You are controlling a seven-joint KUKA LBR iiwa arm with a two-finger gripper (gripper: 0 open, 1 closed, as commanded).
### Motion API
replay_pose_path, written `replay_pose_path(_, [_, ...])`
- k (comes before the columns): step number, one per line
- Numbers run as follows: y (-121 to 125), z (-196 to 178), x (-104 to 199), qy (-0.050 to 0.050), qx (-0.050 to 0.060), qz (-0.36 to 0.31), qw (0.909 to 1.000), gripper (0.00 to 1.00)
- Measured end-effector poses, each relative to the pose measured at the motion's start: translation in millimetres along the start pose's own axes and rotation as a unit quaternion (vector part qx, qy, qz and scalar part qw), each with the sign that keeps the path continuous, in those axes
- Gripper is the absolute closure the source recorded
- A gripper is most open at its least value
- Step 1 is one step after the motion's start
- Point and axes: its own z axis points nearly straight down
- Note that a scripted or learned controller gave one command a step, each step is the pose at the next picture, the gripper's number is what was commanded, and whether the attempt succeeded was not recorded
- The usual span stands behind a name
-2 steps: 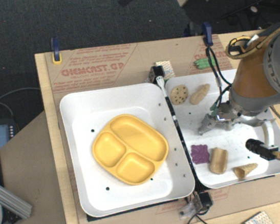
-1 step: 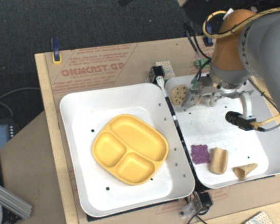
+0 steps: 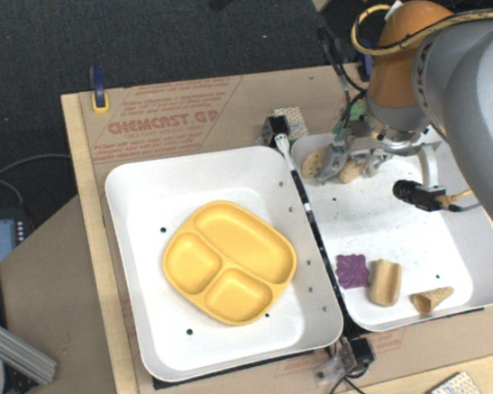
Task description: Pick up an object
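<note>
The gripper (image 3: 348, 161) is low at the far end of the right bin (image 3: 478, 291), over a tan object (image 3: 315, 165); whether it is open I cannot tell. Near the front edge lie a purple piece (image 3: 351, 270), a tan cylinder (image 3: 385, 282) and a small wedge (image 3: 432, 299). A yellow divided tray (image 3: 227, 261) sits in the left bin (image 3: 137, 198).

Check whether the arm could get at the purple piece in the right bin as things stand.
Probably yes. The purple piece lies uncovered near the right bin's left wall, beside a tan cup; the gripper is at the far end, nothing between them.
</note>
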Motion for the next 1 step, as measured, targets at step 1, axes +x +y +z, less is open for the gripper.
replay_pose_path(1, [0.4,-0.3,-10.8,0.0,-0.004,0.003,1.0,0.0])
